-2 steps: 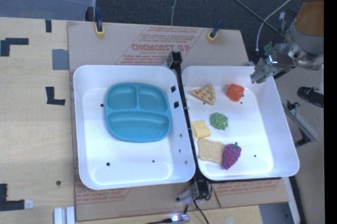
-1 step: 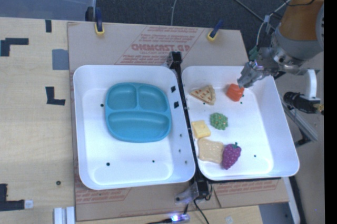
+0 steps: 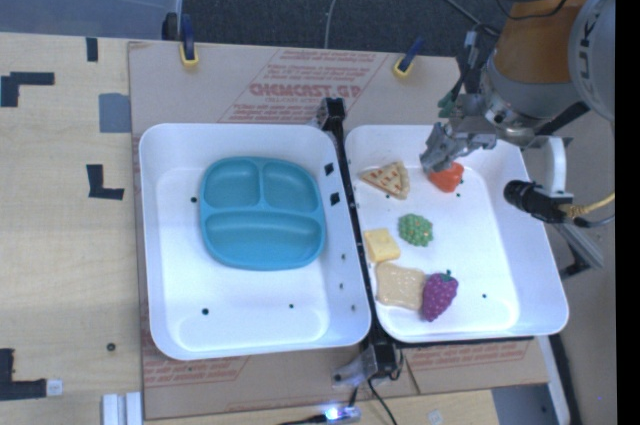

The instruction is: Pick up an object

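Note:
My gripper (image 3: 441,158) hangs over the far part of the right bin (image 3: 520,253), directly above a small orange-red toy food piece (image 3: 449,178) that lies on the bin floor and is partly covered by it. Further toys lie in the same bin: a tan waffle-like wedge (image 3: 387,179), a green broccoli piece (image 3: 416,230), a yellow cheese cube (image 3: 380,244), a pale bread slice (image 3: 399,284) and a purple grape bunch (image 3: 438,295). The gripper sits close to the orange-red piece; whether they touch is unclear.
The left bin (image 3: 170,213) holds a blue divided plate (image 3: 262,213). A black divider (image 3: 345,213) runs between the bins. The grey arm with its orange band (image 3: 545,13) comes in from the upper right. A black knob (image 3: 530,198) sticks out near the right bin's rim.

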Motion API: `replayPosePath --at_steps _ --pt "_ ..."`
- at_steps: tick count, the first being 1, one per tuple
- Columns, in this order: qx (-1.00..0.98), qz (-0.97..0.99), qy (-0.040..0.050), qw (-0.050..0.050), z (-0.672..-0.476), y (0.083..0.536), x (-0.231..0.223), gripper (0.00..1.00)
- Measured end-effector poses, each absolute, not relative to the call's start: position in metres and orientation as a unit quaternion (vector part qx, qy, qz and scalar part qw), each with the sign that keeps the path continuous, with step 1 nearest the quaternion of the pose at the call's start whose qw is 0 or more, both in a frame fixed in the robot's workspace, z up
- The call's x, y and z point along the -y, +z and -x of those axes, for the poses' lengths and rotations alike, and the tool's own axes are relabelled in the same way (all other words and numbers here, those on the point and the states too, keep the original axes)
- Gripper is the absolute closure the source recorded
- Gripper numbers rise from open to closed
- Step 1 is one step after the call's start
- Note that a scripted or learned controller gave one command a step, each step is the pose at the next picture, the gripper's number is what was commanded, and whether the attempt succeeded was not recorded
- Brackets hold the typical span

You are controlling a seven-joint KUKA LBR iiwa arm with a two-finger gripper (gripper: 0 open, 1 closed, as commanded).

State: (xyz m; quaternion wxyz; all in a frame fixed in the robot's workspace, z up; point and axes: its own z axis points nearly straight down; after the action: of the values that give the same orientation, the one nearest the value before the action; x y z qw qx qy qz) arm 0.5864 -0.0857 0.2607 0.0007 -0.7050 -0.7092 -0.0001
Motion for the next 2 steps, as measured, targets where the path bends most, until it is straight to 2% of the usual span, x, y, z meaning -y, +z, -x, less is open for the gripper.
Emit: replayPosePath --at_steps 2 --pt "0.709 0.705 0.0007 0.002 -0.559 0.261 -0.019 1.0"
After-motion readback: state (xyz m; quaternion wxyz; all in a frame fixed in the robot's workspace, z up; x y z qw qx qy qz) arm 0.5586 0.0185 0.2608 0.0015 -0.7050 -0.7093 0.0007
